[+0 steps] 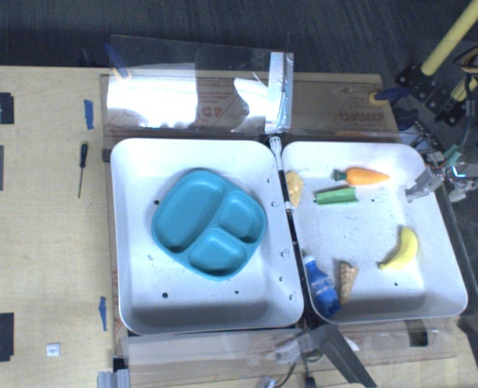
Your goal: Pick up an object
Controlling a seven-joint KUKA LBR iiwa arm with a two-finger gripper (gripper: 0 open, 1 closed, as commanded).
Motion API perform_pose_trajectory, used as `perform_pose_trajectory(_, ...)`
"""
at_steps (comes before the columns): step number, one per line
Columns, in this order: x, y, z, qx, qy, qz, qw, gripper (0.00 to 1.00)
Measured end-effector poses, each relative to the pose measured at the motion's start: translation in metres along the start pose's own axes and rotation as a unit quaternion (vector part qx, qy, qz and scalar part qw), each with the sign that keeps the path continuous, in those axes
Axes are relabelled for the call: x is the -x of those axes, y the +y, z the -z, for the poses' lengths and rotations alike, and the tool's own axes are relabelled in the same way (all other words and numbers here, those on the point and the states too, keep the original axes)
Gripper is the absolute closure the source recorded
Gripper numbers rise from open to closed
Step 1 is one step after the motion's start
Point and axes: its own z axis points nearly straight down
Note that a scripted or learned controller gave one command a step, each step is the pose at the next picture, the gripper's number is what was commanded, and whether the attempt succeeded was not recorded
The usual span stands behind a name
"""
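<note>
The right bin (441,297) holds several small objects. An orange carrot (365,176) lies at the back with a green vegetable (335,195) just in front of it. A yellow banana (402,249) rests near the right wall. A blue bottle (320,284) and a tan cone (348,277) lie side by side at the front left. A small yellow piece (293,187) sits against the left wall. My gripper (425,186) hangs at the bin's right rim, up and right of the banana, with nothing seen in it.
The left bin (133,168) carries a blue divided plate (209,221). A clear plastic sheet (198,95) stands behind the bins. A yellow pole (457,27) and dark cables (445,95) crowd the back right corner.
</note>
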Motion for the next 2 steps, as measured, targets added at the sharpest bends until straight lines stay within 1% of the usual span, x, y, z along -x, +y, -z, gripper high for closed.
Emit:
perform_pose_trajectory(1, -0.008, -0.066, -0.113, -0.006, 0.008, 0.007, 0.9999, 0.00)
perform_pose_trajectory(2, -0.004, -0.063, -0.100, 0.000, 0.003, 0.006, 1.0000, 1.00)
